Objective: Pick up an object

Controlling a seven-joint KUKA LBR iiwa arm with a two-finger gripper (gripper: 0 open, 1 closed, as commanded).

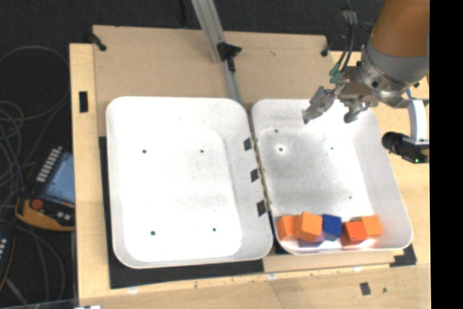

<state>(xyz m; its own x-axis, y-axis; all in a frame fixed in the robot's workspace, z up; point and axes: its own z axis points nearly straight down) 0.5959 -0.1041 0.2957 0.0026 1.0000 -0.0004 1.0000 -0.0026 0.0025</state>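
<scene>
A wooden bench [173, 61] on a dark floor carries two shallow white bins side by side. Over the far end of the right bin [329, 177] hangs the claw [334, 111], its two fingers spread apart with nothing between them. Well apart from it, along that bin's near wall, sit orange blocks [300, 226] and a blue block [331, 225] in a row. The left bin [177, 177] lies beside it.

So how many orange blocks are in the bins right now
3, all along the near wall of the right bin: one at the left end, one beside it next to the blue block, and one toward the right. More could hide behind them.
</scene>
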